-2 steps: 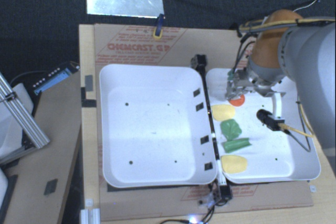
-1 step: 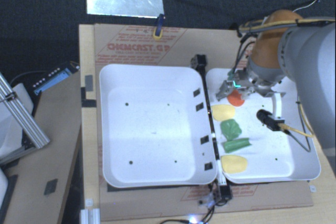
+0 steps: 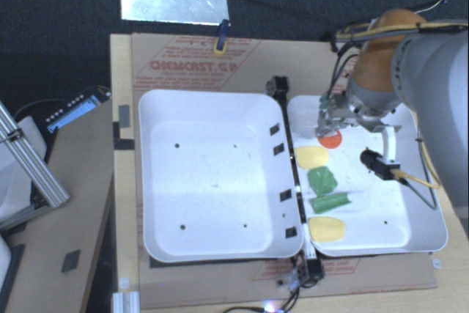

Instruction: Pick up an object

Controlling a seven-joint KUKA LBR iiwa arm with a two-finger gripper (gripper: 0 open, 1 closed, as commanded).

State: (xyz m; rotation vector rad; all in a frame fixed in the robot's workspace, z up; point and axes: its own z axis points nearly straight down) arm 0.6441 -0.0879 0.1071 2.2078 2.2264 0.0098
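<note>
Two-finger metal gripper [image 3: 327, 127] down inside the right-hand shallow white plastic bin [image 3: 421, 227], near its far end, directly over a small round red-orange object [image 3: 332, 141]. Whether open or shut – cannot tell from this slant; red piece peeking out just beneath and in front of the tip, not visibly clamped. Just nearer along the bin's left wall: a flat pale-yellow oval piece [image 3: 311, 155], then a crumpled dark-green leafy lump [image 3: 322, 178], a lighter green elongated piece [image 3: 330, 201] touching it, and a second yellow rounded piece [image 3: 327, 229] near the front corner. Left-hand shallow white bin [image 3: 157, 110] beside, across the black hinged divider [image 3: 287, 150]. Grey arm with orange band [image 3: 385, 59] reaching in from the right.

Likely step: descent onto the red-orange object, grasp not yet confirmed. Next, probably – closing squarely on it, then a straight lift clear of the yellow oval close by.
</note>
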